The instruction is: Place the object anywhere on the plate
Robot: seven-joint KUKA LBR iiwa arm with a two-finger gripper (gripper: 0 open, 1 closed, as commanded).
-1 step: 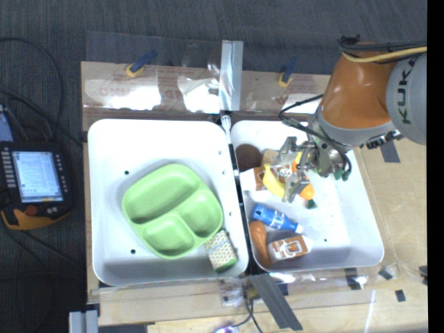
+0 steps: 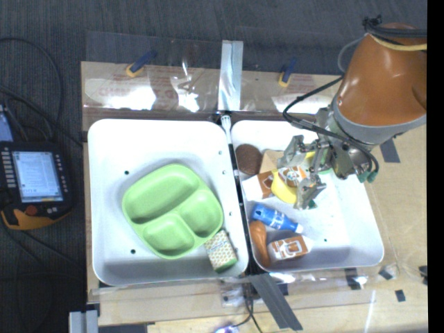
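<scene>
A green plate [image 2: 173,210] with three compartments lies in the left bin [image 2: 111,158]; nothing rests on it. Over the upper middle of the right bin [image 2: 354,220], my gripper [image 2: 302,172] hangs open, fingers spread above a yellow object [image 2: 282,186]. I cannot tell whether it touches that object, and nothing is lifted. Around it lie a brown round item [image 2: 248,159], a small orange-brown box [image 2: 266,182], a blue bottle [image 2: 275,219], an orange item [image 2: 258,236] and a brown carton [image 2: 288,247].
A small patterned box [image 2: 222,250] sits in the left bin against the plate's lower right edge. The bins' shared wall [image 2: 234,193] runs between plate and gripper. A pendant screen [image 2: 35,179] lies off the bench at left.
</scene>
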